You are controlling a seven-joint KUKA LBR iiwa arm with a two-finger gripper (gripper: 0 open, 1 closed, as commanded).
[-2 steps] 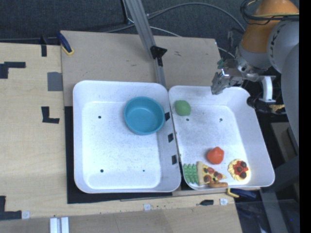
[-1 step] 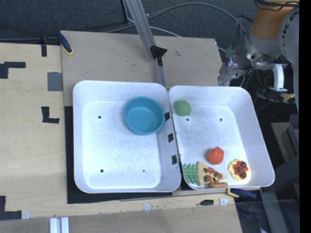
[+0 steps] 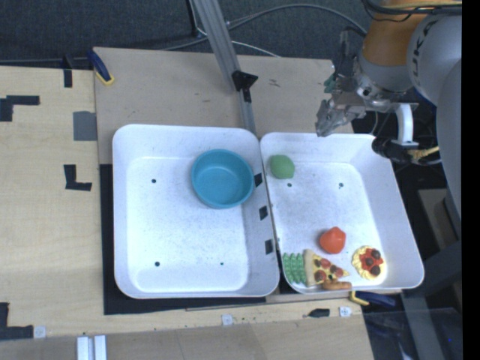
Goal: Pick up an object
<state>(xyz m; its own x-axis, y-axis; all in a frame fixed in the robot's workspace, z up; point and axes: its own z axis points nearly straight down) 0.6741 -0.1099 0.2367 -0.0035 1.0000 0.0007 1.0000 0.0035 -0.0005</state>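
White bins [image 3: 135, 201] lie side by side on the surface; the left holds a blue bowl [image 3: 222, 178]. In the right lie a green ball [image 3: 282, 166], tomato [image 3: 333, 240] and pizza pieces [image 3: 322, 270]. At its far rim hangs the claw [image 3: 328, 122], gripping nothing, its gap hard to tell.

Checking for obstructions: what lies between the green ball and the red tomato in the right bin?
In the camera view, only bare, speckled bin floor separates the green ball from the red tomato.

A grey metal pole [image 3: 222, 43] slants over the wooden bench [image 3: 150, 88].
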